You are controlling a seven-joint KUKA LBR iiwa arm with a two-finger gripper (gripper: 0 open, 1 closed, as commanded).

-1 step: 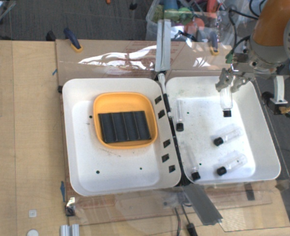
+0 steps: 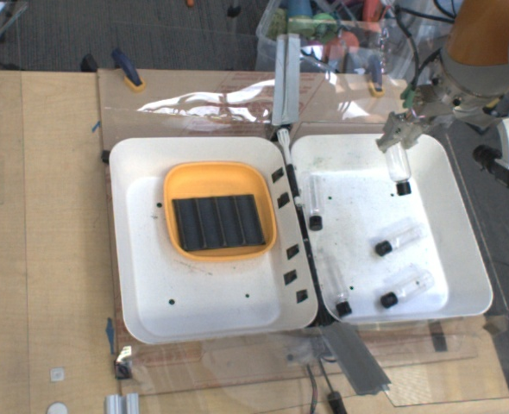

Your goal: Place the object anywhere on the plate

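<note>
Orange plate holds a black rack, left bin. Gripper closed on a clear vial, over right bin's far edge; bin floor below mostly open.

The arm was cut off by the picture's top and right edges, only its orange band and wrist visible. The gripper, over the right bin's far edge, was too small to judge; a clear tube hung beneath it, grasp unresolved. The clutter box was cropped at top.
</note>
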